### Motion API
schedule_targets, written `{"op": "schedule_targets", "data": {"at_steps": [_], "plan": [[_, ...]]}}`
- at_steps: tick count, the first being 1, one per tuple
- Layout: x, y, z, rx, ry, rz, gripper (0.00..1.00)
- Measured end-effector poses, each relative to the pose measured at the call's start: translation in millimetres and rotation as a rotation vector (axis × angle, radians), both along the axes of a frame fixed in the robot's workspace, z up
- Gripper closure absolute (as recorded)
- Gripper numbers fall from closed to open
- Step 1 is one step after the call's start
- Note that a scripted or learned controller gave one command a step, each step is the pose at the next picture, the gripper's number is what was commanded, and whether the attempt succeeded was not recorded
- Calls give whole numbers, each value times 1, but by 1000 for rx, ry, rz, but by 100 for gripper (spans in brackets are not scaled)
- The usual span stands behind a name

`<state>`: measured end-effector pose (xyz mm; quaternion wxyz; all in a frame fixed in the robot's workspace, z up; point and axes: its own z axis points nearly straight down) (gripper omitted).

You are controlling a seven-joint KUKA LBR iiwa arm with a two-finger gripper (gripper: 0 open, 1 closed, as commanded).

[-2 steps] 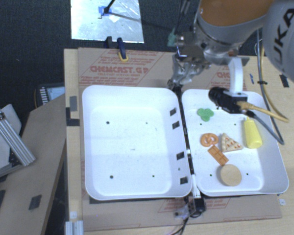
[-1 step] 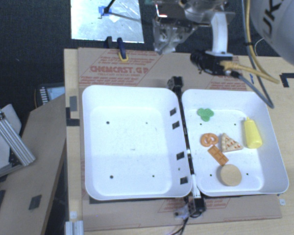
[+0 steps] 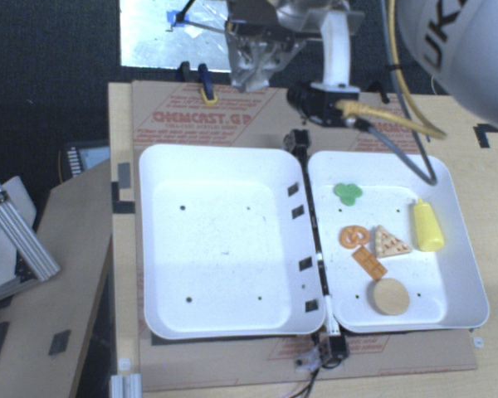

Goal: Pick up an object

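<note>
Objects to pick, among them a yellow bottle [image 3: 428, 226] and a tan disc [image 3: 391, 297], lie in the right bin [image 3: 458, 293], near the worktop's [image 3: 448, 110] right edge. The gripper [image 3: 253, 75] hangs over the worktop's far edge, beyond both bins. The arm is cut off above, and the jaws are too blurred to tell whether they are apart or together. The bin's near right corner is bare.

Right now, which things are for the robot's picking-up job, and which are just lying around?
For the job: gripper; right bin with yellow bottle, green toy, pretzel, pizza slice, orange waffle piece, round tan disc.

Just lying about: left bin, blue clamp, cardboard sheet.
</note>
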<state>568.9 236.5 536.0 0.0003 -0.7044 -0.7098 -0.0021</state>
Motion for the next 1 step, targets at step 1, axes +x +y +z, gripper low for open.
{"op": "schedule_targets", "data": {"at_steps": [1], "plan": [[-66, -49, -1, -3, 3, -9, 100]]}}
